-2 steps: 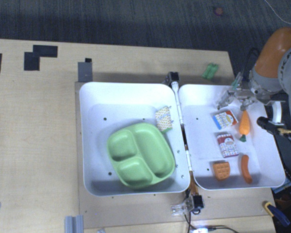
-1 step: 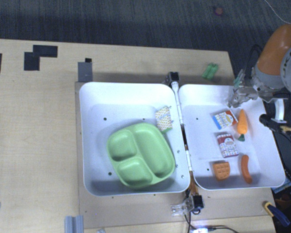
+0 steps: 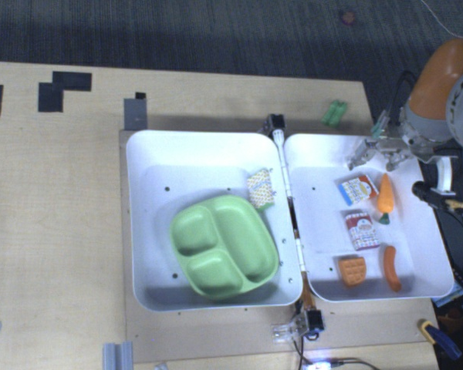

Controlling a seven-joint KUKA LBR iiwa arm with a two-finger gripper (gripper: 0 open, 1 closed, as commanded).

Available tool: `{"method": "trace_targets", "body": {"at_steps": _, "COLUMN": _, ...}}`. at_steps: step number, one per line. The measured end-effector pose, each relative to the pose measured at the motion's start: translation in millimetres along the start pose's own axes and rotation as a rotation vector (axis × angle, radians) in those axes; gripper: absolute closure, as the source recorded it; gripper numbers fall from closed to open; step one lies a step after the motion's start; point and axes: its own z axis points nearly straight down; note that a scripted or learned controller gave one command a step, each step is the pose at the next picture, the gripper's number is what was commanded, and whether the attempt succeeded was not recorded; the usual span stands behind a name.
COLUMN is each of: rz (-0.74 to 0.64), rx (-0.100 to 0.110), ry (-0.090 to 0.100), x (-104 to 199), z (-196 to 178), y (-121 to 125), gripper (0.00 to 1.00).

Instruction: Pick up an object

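My gripper hangs over the back edge of the right bin, its fingers spread open with nothing between them. Just in front of it lie a small red, white and blue carton and an orange carrot. Further forward sit a red and white packet, an orange waffle-like piece and a reddish sausage. None of them touches the gripper.
The left bin holds a green divided plate and a small patterned packet near the divider. A green object lies on the bench behind the right bin. The arm's orange band is at the right.
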Motion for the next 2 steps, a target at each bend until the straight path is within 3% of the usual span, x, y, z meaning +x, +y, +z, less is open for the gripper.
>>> {"method": "trace_targets", "body": {"at_steps": 1, "rz": 0.004, "rx": 0.005, "ry": -0.001, "x": 79, "z": 13, "y": -2, "gripper": 0.00}}
{"method": "trace_targets", "body": {"at_steps": 2, "rz": 0.002, "rx": 0.000, "ry": -0.003, "x": 79, "z": 0, "y": 0, "gripper": 1.00}}
